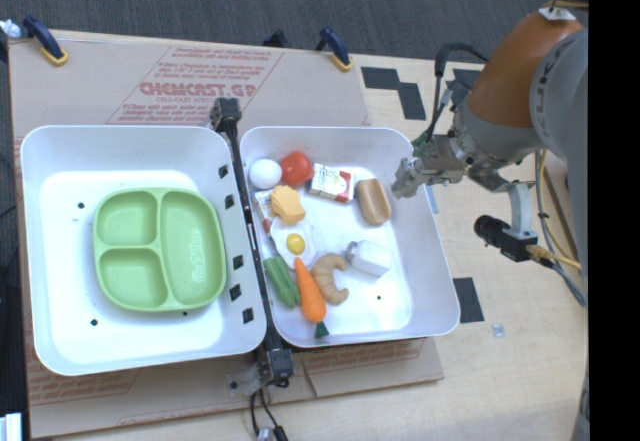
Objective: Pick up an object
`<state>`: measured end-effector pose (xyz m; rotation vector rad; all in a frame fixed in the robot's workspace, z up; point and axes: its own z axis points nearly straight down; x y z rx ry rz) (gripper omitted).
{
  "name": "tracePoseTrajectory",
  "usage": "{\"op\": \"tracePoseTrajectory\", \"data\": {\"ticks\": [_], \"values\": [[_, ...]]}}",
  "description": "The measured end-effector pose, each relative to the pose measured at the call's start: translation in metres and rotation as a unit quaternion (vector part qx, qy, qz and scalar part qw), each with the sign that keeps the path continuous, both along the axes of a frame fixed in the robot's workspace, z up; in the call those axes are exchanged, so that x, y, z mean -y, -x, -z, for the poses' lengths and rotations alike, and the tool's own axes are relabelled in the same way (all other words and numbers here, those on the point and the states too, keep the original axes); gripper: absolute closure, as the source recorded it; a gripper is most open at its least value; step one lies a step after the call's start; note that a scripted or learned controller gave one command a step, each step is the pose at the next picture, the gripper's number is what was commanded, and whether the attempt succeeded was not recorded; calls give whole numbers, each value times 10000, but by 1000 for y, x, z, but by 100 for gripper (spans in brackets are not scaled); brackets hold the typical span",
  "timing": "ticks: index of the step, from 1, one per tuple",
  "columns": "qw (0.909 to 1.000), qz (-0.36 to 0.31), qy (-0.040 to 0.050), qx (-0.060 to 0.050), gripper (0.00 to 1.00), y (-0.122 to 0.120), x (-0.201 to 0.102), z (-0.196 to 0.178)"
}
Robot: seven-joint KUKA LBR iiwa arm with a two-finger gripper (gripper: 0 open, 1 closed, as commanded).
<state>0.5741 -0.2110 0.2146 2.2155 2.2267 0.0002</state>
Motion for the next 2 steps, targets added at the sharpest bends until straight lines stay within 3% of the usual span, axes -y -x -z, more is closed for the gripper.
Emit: {"op": "tracePoseTrajectory", "data": {"ticks": [1,2], "values": [[10000,-7,-3,-18,100,30,0,32],[10000,-2,-2,-2,100,-30,0,27]]}}
